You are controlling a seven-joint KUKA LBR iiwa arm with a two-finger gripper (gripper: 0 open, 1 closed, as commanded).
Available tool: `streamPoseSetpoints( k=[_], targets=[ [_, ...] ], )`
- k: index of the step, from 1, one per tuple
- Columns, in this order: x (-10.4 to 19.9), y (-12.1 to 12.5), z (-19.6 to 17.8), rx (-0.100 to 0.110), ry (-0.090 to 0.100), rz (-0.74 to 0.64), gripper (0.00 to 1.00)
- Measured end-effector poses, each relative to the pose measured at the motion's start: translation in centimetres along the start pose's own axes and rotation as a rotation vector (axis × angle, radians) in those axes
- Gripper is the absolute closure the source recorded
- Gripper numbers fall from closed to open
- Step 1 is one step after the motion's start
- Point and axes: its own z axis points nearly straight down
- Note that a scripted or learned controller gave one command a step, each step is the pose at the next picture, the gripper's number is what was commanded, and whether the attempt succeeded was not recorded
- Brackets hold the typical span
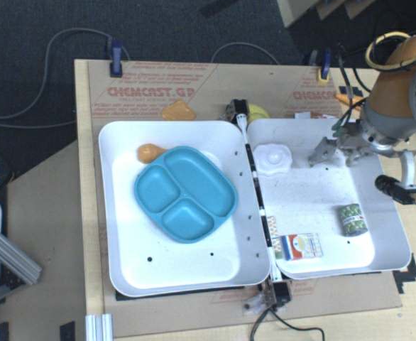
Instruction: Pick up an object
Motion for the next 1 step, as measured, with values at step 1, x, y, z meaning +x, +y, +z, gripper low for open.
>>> streamPoseSetpoints(
  k=[1],
  targets=[
    [-3.54,-3.04,-0.33,-0.003,-0.001,-0.001,0.0]
  ],
)
